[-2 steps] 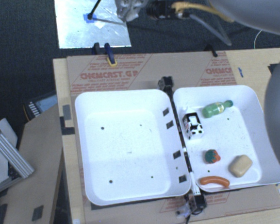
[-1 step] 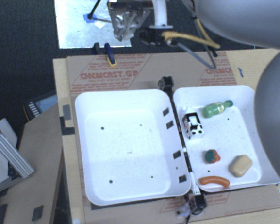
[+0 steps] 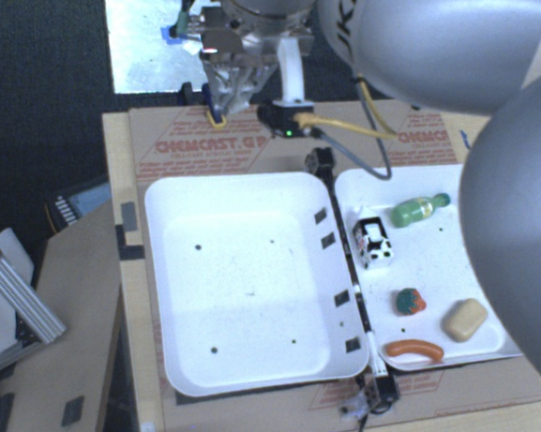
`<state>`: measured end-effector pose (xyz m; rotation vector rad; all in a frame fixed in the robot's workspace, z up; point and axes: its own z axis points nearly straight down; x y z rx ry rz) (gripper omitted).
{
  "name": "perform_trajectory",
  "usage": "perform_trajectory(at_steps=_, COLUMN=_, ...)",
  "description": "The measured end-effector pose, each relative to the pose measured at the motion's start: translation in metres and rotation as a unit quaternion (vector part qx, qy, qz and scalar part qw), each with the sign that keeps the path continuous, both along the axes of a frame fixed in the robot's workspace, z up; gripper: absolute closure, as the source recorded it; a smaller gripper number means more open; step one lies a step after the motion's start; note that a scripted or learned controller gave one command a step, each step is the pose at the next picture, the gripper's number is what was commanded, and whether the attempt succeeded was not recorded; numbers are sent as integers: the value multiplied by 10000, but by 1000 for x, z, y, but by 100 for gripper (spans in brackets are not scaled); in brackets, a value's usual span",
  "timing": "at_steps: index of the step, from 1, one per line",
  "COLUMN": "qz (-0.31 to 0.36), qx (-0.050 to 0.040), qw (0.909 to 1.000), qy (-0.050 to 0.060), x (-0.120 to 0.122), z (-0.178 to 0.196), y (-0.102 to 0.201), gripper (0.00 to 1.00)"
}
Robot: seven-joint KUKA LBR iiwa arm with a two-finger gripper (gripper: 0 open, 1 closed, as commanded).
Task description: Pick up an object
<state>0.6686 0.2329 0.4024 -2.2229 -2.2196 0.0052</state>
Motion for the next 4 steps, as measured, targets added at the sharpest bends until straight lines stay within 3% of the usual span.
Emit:
perform_trajectory(at_steps=1, qz=-46, qx=-21, qw=10000, qy=29, x=-28, z=-77, y=-123, gripper=100)
perform_trajectory(at_steps=2, qz=44, qx=28, qw=10000, qy=-59, x=-2, z=-18, y=-69, gripper=100)
perform_trajectory(at_steps=3, qz=54, qx=39, qw=9999, qy=-77, x=0, z=83, y=-15, gripper=100)
perform_trajectory(at_steps=4, qz=37, qx=27, qw=10000, qy=-52, x=-1, z=137, y=2, gripper=100)
